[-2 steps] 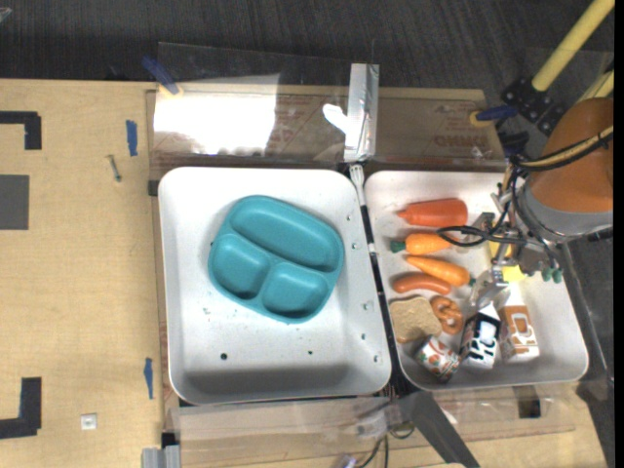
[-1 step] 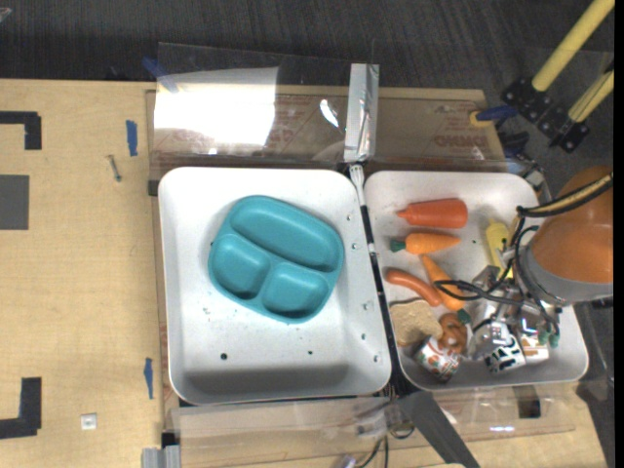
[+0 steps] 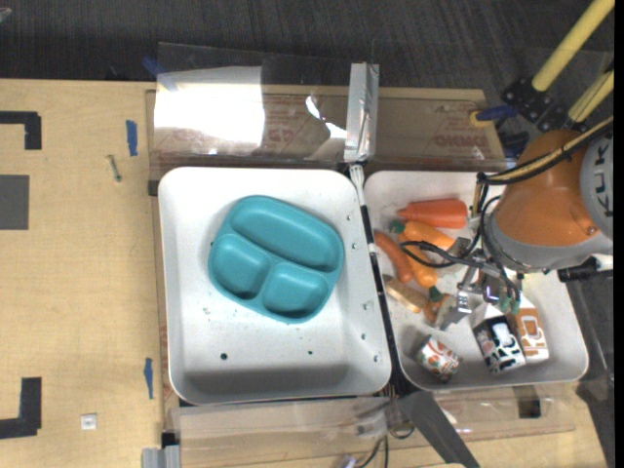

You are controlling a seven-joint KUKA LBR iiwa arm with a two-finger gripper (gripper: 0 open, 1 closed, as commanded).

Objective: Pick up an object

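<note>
My gripper [image 3: 466,298] hangs low over the middle of the right bin [image 3: 570,359], under the arm's orange band [image 3: 539,206]. Just left of it lie several orange carrot-like pieces [image 3: 432,212] and a brown stick [image 3: 408,296]. A small round white and red object [image 3: 439,358] sits in front of the gripper. A black and white can [image 3: 498,345] and an orange and white box [image 3: 531,336] lie to its right front. The arm hides part of the bin's right half.
The left bin [image 3: 195,359] holds a teal divided plate [image 3: 276,256] near its middle. A ridge [image 3: 375,291] separates the two bins. Clear plastic and a metal strip [image 3: 361,110] stand behind them. Yellow rods [image 3: 575,32] cross the upper right corner.
</note>
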